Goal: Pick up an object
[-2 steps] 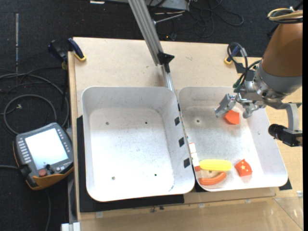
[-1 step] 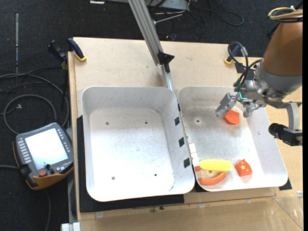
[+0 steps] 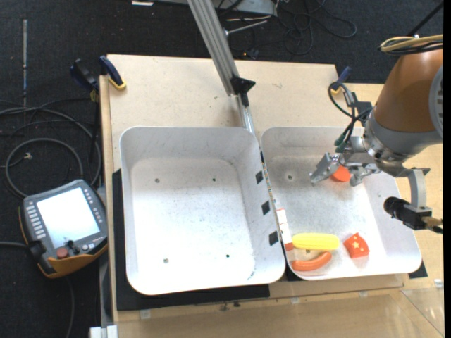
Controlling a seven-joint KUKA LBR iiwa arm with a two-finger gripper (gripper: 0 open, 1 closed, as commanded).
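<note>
My gripper (image 3: 340, 173) hangs over the back part of the right bin (image 3: 394, 255), its two grey fingers (image 3: 323, 170) spread wide apart. A small orange object (image 3: 341, 175) shows between them, narrower than the gap, and I cannot tell whether either finger touches it. At the bin's front lie a yellow banana-shaped piece (image 3: 315, 241), an orange curved piece (image 3: 311, 261) just below it, and a small red piece (image 3: 356, 246) to their right.
The left bin (image 3: 134, 189) adjoins the right one along a shared raised wall (image 3: 269, 203). A slanted metal rail (image 3: 215, 37) comes down to the bins' back edge. A teach pendant (image 3: 63, 224) lies off the bench at the left.
</note>
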